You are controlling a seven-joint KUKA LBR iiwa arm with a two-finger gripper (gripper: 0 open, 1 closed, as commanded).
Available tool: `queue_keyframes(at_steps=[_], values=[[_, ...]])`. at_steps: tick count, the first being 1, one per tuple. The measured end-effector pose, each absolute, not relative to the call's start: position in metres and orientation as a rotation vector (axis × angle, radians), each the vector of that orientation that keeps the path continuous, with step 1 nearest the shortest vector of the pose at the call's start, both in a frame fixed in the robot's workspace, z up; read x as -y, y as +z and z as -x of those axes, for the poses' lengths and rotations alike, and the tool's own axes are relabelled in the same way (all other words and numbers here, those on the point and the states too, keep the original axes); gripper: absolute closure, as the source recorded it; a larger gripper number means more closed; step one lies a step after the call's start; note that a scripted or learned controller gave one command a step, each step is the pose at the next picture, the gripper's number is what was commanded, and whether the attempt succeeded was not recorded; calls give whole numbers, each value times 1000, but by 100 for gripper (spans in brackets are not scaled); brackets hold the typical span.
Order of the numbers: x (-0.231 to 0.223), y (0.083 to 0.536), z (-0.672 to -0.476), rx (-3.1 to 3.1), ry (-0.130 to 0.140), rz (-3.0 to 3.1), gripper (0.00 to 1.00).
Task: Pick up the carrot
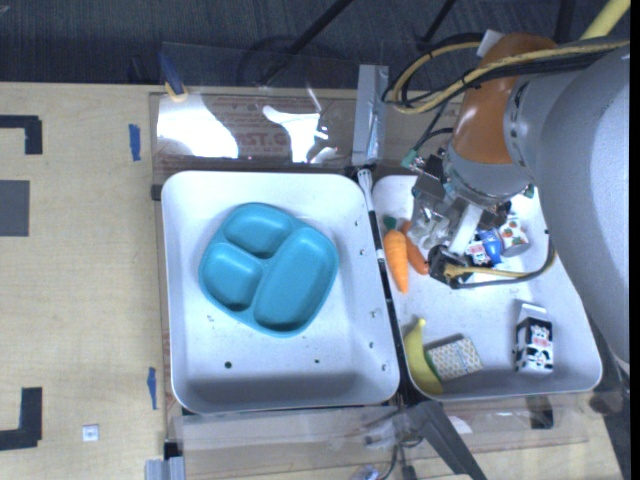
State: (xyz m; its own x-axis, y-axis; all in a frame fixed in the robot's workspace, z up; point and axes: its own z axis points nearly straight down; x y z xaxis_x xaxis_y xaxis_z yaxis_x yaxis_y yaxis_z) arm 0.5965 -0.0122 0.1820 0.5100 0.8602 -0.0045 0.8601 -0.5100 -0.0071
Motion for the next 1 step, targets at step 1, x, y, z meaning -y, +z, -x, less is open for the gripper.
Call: queue_keyframes(at_steps=[1], values=[[-11,183,-666,1111,8,2938,100]])
